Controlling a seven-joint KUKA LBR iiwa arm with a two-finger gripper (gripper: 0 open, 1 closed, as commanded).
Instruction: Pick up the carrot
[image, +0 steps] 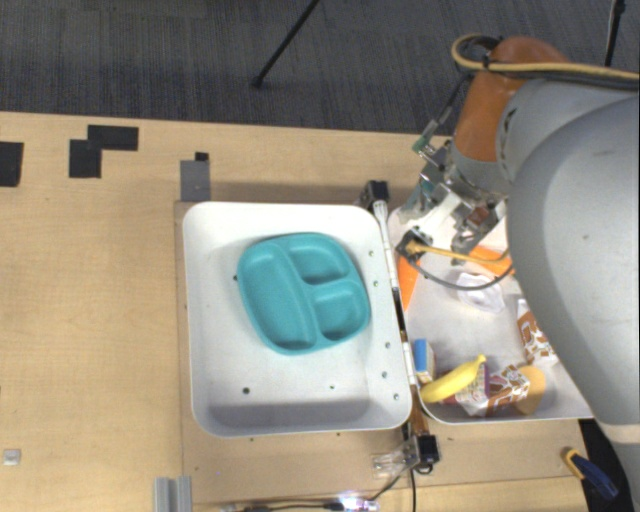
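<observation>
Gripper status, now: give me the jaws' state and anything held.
Gripper: low in the right bin, over the carrot; cannot be told whether it is open, closed or holding.

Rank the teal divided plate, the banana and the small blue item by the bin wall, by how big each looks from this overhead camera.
1. Teal divided plate, by far the largest.
2. Banana, partly tucked among wrappers.
3. Small blue item, smallest.

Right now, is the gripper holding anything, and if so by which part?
Cannot be told. The gripper is low over the carrot in the right bin, but nothing shows whether it grips the carrot.
</observation>
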